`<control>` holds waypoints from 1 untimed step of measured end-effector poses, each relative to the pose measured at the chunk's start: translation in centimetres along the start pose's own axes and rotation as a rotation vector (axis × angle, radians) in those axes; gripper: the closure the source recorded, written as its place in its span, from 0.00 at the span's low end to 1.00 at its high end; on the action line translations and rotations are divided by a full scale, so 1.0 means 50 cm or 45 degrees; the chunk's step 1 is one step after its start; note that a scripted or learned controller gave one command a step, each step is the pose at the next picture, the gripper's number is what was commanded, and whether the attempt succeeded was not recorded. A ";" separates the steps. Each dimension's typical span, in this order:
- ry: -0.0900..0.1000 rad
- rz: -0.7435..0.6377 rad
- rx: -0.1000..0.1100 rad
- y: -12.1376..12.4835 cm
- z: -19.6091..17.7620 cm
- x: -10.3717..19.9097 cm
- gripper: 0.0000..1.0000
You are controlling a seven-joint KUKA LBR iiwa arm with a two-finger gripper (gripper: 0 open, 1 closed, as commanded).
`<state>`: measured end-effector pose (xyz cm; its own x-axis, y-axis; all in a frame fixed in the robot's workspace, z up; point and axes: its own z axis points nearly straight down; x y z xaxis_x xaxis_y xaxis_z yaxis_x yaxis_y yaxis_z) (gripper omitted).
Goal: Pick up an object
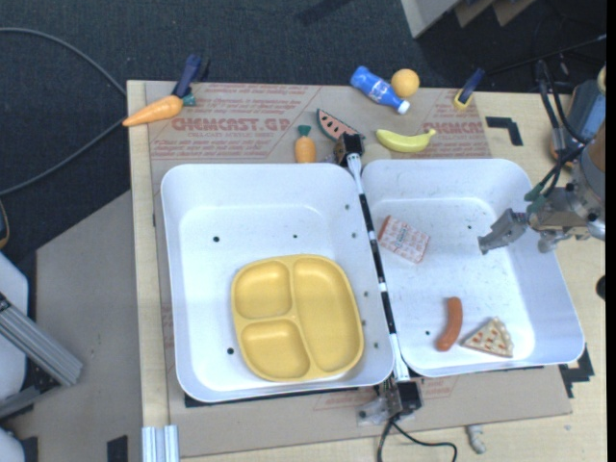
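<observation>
Camera view, orange-red sausage (449, 323) lying in right bin (539, 258), gripper (505, 231) state unclear

Cracker packet (402, 239): we see a pinkish packet lying flat in the right bin (539, 287), near its left wall, toward the far edge.
Sausage (449, 323): we find it reddish-orange, lying flat near the near edge.
Pizza slice (489, 338): a tan triangular wedge, lying flat just beside the sausage, toward the bin's near-right corner.

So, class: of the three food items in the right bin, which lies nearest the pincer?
The pink wafer, upper left; the sausage and pizza slice lie further from the pincer.
</observation>
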<state>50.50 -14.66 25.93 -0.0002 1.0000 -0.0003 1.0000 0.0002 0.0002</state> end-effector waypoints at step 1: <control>0.001 0.001 0.003 -0.038 0.236 0.041 0.00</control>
<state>48.58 -12.59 14.12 0.0007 1.0000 0.0009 1.0000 -0.0007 -0.0025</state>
